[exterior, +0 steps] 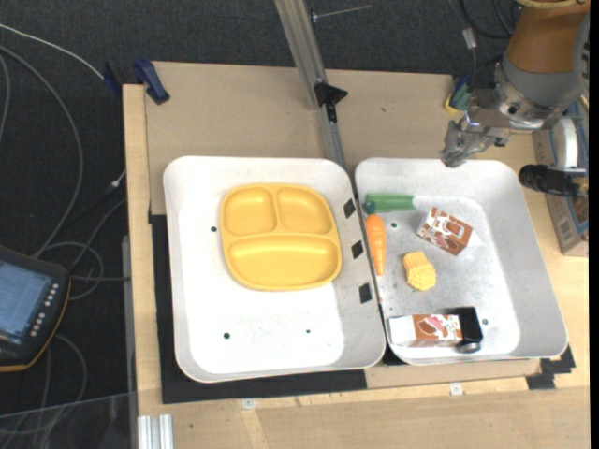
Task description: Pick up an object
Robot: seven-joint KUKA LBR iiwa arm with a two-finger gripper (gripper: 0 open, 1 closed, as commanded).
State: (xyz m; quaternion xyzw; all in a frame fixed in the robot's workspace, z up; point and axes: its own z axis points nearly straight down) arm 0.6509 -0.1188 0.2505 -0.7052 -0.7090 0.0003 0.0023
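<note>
My gripper (pixel 456 154) hangs over the far rim of the right bin (pixel 533 279), with nothing visible between its fingers. In that bin lie a carrot (pixel 376 242) with green top (pixel 389 202) along the left wall, a small brown and white carton (pixel 445 231) near the middle, a yellow corn piece (pixel 419 271) below it, and a larger carton (pixel 427 329) with a black block (pixel 467 326) at the near edge. The carton nearest the gripper sits roughly 80 pixels below it.
The left bin (pixel 187 325) holds a yellow divided plate (pixel 279 235). A metal post (pixel 301 26) rises at the back between the bins. Cables and a tablet (pixel 28 302) lie off the bench at left. Black hardware (pixel 552 178) sits by the right bin's far right corner.
</note>
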